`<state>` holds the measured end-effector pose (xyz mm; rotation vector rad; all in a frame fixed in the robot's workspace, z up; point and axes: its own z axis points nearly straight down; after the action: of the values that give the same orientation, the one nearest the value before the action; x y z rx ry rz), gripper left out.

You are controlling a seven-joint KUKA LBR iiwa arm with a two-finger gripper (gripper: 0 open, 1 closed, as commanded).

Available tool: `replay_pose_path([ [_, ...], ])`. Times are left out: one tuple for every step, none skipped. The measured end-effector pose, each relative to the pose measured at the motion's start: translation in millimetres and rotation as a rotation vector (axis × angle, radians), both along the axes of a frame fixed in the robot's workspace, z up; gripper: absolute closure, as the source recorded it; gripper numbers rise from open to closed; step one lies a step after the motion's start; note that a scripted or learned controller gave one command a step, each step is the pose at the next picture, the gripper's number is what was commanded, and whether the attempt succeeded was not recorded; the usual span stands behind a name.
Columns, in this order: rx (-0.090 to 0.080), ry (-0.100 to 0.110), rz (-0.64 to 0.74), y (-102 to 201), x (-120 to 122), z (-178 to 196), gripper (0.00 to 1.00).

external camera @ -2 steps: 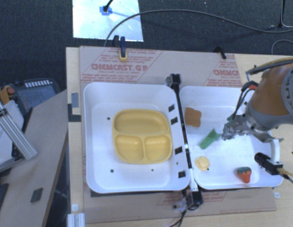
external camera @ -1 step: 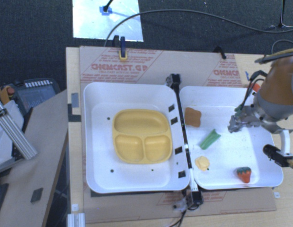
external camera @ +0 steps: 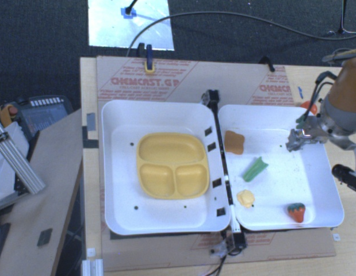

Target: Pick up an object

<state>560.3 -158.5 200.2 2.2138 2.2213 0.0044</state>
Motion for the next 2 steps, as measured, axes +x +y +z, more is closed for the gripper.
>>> replay_pose_path([
  [0.000,-0.001,0.002,10,1,56,1.00],
  [0.003,0.005,0.005,64,1,52,1.00],
])
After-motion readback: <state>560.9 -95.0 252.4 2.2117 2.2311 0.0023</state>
